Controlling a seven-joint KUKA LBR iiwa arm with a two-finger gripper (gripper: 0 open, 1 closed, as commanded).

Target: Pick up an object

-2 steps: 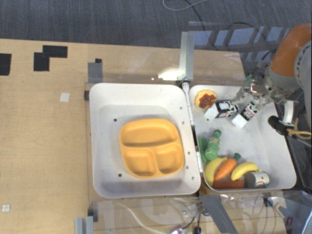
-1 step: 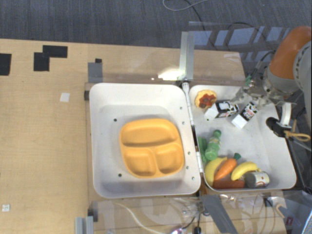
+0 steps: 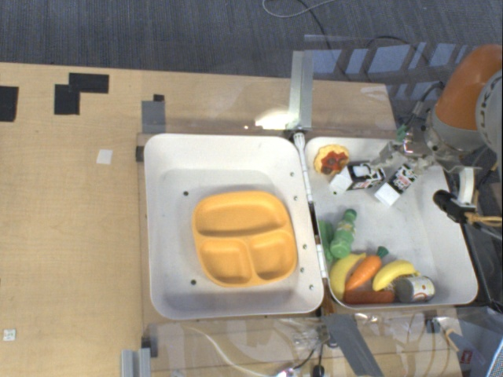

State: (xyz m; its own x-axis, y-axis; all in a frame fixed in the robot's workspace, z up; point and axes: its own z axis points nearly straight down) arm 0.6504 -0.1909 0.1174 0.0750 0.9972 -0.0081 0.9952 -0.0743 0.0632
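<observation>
You are looking down on two shallow white plastic bins set side by side, and the metal divider rail (image 3: pixel 308 203) between them is your best landmark. Left of the rail, the left bin (image 3: pixel 165 289) bears a yellow moulded tray with three compartments (image 3: pixel 244 236), lying flat near its middle.

Right of the rail, the right bin (image 3: pixel 448 250) holds the loose objects. Close to the rail at the far end lies a small round yellow piece with a red centre (image 3: pixel 331 160). Farther from the rail sits a small black-and-white box (image 3: pixel 361 174). Nearer you, just beside the rail, a green plastic bottle (image 3: pixel 343 234) lies tilted, and below it a yellow banana (image 3: pixel 343 271), an orange carrot (image 3: pixel 362 272), a second banana (image 3: pixel 394 273) and a grey tin can (image 3: pixel 414 289) crowd together, touching.

The arm's gripper (image 3: pixel 404 163) hangs over the far end of the right bin, well away from the rail, above a small white block (image 3: pixel 387 194). You cannot tell how its pincer stands.
</observation>
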